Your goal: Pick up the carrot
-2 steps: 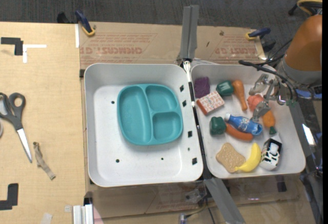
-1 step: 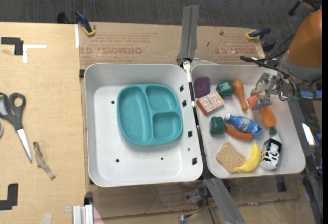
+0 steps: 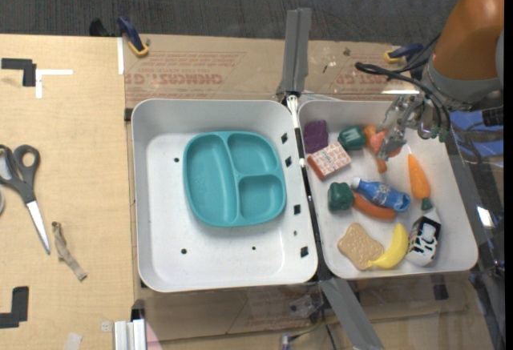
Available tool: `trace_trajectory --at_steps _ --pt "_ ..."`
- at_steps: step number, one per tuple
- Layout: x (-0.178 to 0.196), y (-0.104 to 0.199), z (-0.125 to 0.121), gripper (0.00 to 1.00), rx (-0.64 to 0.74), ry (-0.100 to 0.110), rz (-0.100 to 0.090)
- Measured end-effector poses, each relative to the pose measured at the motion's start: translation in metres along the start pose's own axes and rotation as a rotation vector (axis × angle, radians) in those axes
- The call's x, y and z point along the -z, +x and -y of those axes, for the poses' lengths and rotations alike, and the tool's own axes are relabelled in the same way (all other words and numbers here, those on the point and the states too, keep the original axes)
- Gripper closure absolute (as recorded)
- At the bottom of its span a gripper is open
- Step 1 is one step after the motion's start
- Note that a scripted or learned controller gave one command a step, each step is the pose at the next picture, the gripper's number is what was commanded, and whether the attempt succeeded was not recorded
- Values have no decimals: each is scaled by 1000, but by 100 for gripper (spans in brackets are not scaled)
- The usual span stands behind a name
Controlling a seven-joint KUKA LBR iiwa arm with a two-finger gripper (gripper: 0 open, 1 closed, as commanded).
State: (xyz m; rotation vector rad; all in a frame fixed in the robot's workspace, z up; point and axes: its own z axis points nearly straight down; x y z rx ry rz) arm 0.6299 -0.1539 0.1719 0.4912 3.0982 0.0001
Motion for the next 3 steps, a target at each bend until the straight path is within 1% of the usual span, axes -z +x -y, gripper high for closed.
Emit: trace_trajectory --at_steps 1,2,3 --pt "-72 53 83 100 -1 0 0" --pt "-72 53 83 0 -1 0 -1" --pt "-77 -9 66 0 164 0 1"
